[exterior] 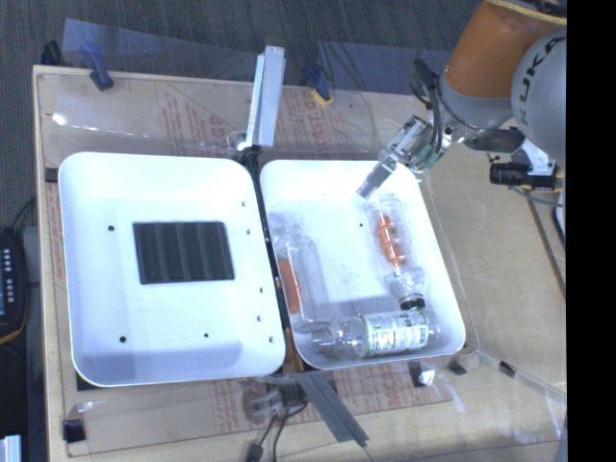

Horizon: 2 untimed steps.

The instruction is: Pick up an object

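A clear bottle with a printed label lies crosswise along the lower edge of the right bin, lowest in the frame. Above it, at the bin's right side, lies a clear bottle with an orange core; another like it rests against the bin's left wall. The left bin holds a dark ribbed pad. In the upper right, the gripper hangs over the right bin's top corner, nothing between its fingers; open or closed, I cannot tell.

Three clear plastic bottles lie in the right-hand shallow white bin. In the left-hand white bin lies a dark ribbed rectangular pad.
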Each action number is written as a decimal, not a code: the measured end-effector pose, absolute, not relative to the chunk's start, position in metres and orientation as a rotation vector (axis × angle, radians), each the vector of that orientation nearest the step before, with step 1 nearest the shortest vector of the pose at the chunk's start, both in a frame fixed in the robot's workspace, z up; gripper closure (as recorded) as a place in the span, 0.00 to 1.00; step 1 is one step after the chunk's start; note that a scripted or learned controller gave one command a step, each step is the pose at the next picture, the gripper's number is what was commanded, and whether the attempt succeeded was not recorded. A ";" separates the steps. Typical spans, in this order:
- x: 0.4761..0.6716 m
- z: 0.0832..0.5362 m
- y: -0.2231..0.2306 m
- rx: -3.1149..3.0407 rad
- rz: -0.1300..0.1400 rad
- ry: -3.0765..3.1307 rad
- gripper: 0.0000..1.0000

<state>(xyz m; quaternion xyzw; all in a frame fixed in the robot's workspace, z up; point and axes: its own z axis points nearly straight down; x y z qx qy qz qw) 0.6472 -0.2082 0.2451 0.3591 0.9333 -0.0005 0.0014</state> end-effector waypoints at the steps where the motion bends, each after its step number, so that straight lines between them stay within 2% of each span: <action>1: 0.644 0.182 -0.208 1.063 -0.001 2.958 0.00; 2: 0.580 0.150 -0.209 1.235 -0.001 2.891 0.00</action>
